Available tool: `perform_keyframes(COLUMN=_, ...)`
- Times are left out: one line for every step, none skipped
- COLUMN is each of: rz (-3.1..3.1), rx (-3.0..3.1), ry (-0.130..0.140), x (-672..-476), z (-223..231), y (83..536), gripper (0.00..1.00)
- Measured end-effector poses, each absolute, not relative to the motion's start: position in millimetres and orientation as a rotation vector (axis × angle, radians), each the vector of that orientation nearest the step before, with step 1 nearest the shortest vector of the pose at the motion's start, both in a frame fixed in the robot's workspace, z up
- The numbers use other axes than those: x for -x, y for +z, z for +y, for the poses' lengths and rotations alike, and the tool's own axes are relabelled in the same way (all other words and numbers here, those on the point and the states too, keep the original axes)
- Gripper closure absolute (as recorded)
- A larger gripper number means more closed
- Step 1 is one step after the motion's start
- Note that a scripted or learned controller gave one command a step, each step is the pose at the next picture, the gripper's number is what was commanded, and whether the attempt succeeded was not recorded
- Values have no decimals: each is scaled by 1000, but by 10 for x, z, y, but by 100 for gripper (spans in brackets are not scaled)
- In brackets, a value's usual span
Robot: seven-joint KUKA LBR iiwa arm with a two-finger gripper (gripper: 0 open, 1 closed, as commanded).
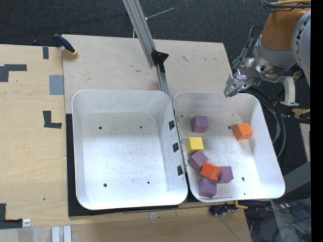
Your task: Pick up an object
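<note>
Near edge first: the right bin (262, 150) holds all the blocks. Nearest its front wall is a tight cluster: a purple cube (207, 187), a red-orange block (211, 171) lying tilted on or against it, a second purple cube (226, 174) touching on the right, and a third purple cube (198, 160) just behind on the left. Next back, a yellow cube (195, 144) sits by the wall the two bins share, touching or nearly touching the third purple cube. Further back, a fourth purple cube (200, 123) stands alone. An orange cube (243, 130) also stands alone toward the right, apart from everything. The left bin (74, 110) shows bare white floor with no blocks in it. Farthest back, my gripper (233, 88) hangs at the far rim of the right bin, carrying nothing; I cannot tell whether it is apart or together. Judgement: the orange cube is the closest candidate, lying toward the near side of the bin from my gripper and slightly to the right. It has free space on all sides. The blocks are cubes with no long axis, so wrist angle matters little. The cluster looks like a poor first choice.
</note>
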State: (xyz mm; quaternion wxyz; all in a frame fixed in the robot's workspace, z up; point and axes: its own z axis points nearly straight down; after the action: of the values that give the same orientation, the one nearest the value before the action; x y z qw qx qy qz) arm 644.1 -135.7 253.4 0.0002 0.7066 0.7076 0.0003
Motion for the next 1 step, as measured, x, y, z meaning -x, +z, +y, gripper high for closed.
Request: perform_keyframes(rz=2229, rx=-2216, ry=1, x=-6421, z=-826, y=2574, gripper=100)
